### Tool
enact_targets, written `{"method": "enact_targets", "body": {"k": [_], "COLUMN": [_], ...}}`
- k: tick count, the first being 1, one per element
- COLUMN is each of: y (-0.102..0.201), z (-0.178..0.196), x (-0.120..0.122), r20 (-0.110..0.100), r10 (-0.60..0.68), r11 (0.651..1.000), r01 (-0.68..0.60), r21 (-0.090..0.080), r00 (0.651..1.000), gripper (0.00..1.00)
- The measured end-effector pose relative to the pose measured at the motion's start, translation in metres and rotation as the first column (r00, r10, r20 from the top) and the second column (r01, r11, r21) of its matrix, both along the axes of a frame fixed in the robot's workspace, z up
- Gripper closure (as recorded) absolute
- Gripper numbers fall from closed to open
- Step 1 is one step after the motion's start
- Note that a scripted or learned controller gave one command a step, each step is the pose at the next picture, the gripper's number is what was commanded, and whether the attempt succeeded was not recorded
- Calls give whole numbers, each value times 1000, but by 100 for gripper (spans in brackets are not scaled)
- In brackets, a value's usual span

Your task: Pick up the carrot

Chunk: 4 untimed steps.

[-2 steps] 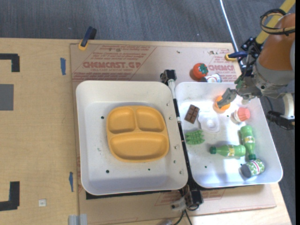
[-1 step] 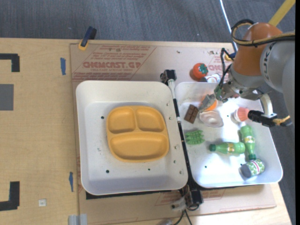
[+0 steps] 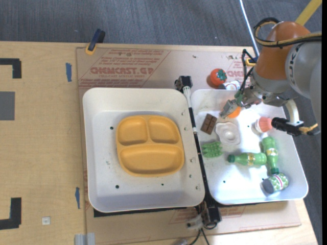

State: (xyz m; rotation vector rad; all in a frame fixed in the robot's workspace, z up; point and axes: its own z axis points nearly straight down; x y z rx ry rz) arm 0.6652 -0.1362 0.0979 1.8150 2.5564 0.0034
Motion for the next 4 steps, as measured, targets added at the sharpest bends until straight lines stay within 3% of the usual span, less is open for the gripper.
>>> {"method": "enact_targets", "body": {"k": [1, 2, 3, 4], "y": [-32, -41, 59, 113], "z": [-8, 103, 87, 133], "x": [-39, -67, -68, -118], "r20": [3, -5, -9, -9], "r10": [30, -339, -301, -379], "r11": [1000, 941, 954, 926], "r01": [-30, 339, 301, 379], "r21": [-2, 2, 3, 2], "r00": [1000, 941, 954, 925], "gripper": [100, 100, 100, 100]}}
